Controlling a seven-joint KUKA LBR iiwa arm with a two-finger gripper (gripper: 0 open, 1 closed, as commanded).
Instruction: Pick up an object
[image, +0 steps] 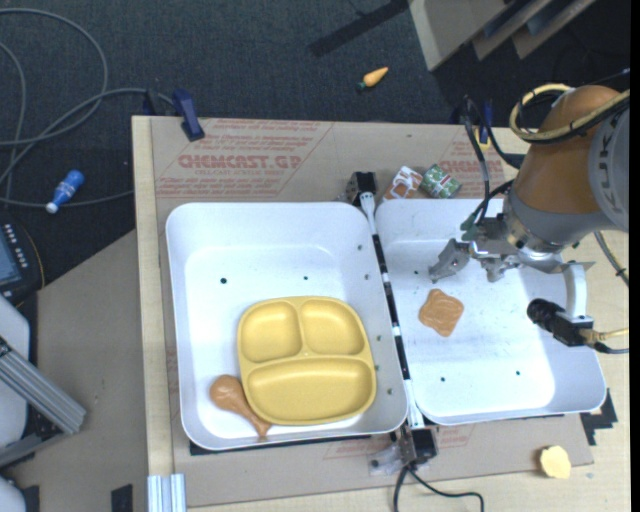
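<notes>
One small tan, toast-like flat piece (441, 312) lies in the right white bin (500, 395), just below and slightly left of the jaws, its squarish shape turned corner-up like a diamond so no long axis stands out. Two shallow white bins sit side by side on a cardboard-covered bench (250, 160) over dark carpet, the left bin (200, 250) holding a yellow sectioned plastic tray (305, 360) and an orange drumstick toy (235, 398). Reaching in from the right, the grey arm bends its wrist down over the right bin, and its gripper (480, 258) hangs with fingers spread apart, holding nothing.
</notes>
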